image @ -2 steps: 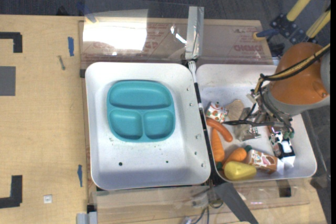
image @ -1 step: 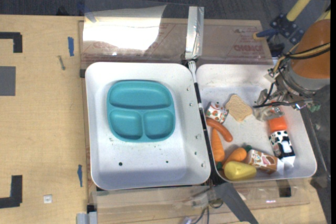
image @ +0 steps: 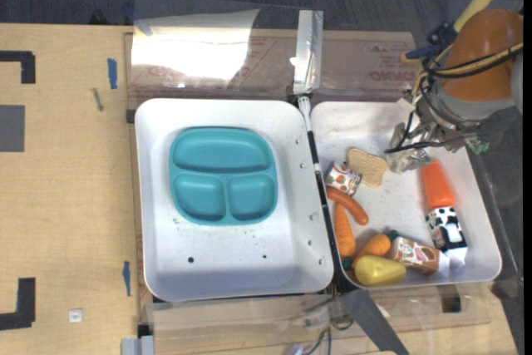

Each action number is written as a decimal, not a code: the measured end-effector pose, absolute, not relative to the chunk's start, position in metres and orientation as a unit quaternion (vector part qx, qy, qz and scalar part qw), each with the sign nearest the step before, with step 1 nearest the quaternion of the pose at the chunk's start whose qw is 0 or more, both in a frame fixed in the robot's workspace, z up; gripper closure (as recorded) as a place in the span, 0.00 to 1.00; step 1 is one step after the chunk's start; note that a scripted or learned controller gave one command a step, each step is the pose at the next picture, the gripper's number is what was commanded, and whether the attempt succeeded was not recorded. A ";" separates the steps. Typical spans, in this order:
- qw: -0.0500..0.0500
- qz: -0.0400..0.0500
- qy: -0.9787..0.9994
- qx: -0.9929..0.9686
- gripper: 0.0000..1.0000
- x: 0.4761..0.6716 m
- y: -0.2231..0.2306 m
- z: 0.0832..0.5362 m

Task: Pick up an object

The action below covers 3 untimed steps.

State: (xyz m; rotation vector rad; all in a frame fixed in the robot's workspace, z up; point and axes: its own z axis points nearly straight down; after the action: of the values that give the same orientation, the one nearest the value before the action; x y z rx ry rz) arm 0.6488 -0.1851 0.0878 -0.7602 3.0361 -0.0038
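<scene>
Bread slice (image: 368, 166) in right bin (image: 490, 249), probably light, stiff, best pinched across flat edges; gripper (image: 405, 155) just right, jaw state impossible to tell.

Two white bins (image: 158, 262): one holds one teal divided plate (image: 223, 175); the other holds one bread slice (image: 370, 165), one sausage (image: 349, 206), two carrots (image: 343, 233), one pear (image: 378, 269), one small can (image: 342, 179).

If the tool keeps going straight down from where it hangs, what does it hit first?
Most likely the slice of bread beside the tool, or bare floor of the right bin; depth is unclear.
</scene>
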 end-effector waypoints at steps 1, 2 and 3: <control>0.006 -0.001 0.979 -0.206 1.00 0.670 -0.163 0.088; 0.004 0.000 0.975 -0.221 1.00 0.669 -0.138 0.088; 0.004 0.000 0.931 -0.366 1.00 0.669 -0.102 0.088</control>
State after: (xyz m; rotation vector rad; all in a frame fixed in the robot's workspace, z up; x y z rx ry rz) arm 0.6691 -0.1022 0.0883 -1.1460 2.9167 -0.0006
